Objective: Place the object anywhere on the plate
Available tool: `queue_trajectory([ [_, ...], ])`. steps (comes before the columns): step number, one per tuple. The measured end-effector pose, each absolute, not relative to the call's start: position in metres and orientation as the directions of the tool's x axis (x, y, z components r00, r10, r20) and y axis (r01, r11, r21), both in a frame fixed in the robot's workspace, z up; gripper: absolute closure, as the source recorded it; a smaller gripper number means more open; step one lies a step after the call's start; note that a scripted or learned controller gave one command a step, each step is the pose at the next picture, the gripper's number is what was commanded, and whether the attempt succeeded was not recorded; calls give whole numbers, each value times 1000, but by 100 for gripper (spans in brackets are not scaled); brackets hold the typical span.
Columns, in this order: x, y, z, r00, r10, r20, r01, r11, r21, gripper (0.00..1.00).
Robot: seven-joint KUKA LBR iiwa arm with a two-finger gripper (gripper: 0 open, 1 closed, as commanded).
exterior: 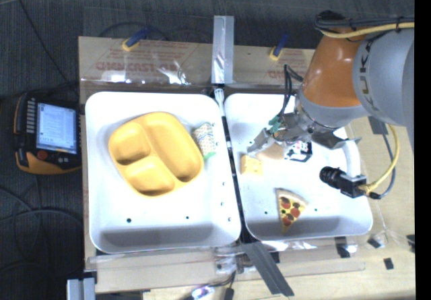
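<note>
Plate (pixel 155 152) in the left bin (pixel 101 224), a wrapper (pixel 206 139) touching its right edge — right bin (pixel 337 228) holds cracker (pixel 252 166), with pizza slice (pixel 289 209) nearer the front.

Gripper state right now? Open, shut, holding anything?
Gripper: over the right bin, just above the cracker; open or shut cannot be told, and nothing shows between it. Plate sits in the left bin.
</note>
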State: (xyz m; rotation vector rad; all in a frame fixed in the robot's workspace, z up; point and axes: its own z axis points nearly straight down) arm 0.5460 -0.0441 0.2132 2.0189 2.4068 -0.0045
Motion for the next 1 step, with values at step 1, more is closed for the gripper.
queue_trajectory([
  [1, 546, -44, 213, -174, 985, -2, 985, 174, -2, 0],
])
